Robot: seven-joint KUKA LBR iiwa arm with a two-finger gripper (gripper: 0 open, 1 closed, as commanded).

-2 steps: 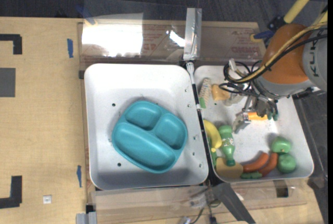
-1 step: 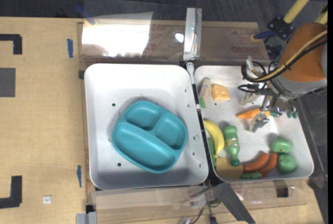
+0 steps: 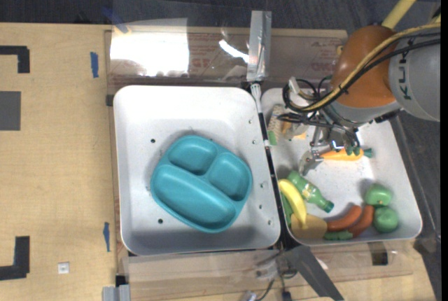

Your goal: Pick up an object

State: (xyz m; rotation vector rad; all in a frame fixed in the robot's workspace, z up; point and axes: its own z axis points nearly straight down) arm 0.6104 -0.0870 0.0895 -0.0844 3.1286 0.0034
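Observation:
My gripper hangs low over the back of the right bin, below the arm's orange band. Just under and to the right of it lies an orange toy carrot with a green tip; whether they touch is unclear. Nearer the front of that bin are a yellow banana, a green bottle, a brown sausage, a green pepper and a green round fruit. Part of the bin's back is hidden by the arm.
The left bin holds a teal divided plate. A thin wall separates the two bins. Cables loop beside the wrist. A clear plastic sheet and metal bar stand behind the bins.

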